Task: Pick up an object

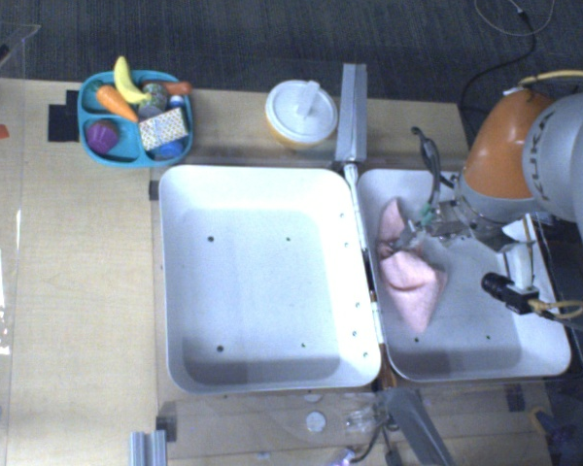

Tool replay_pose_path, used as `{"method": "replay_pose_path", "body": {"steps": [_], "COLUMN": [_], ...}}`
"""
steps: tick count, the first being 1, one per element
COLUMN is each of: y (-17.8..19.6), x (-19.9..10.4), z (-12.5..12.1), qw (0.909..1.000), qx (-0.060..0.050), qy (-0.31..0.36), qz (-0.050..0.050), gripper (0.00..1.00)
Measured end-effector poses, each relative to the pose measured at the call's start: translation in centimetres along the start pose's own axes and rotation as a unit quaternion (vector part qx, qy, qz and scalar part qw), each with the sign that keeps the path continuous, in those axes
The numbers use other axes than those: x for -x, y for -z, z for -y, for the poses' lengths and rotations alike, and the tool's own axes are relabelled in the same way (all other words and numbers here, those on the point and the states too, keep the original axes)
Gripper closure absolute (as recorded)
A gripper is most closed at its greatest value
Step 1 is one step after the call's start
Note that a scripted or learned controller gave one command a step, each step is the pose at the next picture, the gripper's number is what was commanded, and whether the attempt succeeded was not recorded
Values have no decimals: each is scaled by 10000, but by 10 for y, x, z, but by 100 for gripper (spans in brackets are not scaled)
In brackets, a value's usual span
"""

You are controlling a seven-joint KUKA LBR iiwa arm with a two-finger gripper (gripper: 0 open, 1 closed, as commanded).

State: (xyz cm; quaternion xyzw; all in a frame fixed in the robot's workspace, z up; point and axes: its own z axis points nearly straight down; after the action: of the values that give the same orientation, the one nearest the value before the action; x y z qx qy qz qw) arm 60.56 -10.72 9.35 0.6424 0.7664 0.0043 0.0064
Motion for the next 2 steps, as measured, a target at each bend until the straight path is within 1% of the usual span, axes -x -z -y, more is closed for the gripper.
{"method": "replay_pose_path", "body": {"steps": [1,2], "y": [1,13], "x": [-8,-10], "z": [76,71], "qw": [9971,9968], "qx": [40,86], "qy": [766,790], "qz": [15,13], "gripper": [0,100]}}
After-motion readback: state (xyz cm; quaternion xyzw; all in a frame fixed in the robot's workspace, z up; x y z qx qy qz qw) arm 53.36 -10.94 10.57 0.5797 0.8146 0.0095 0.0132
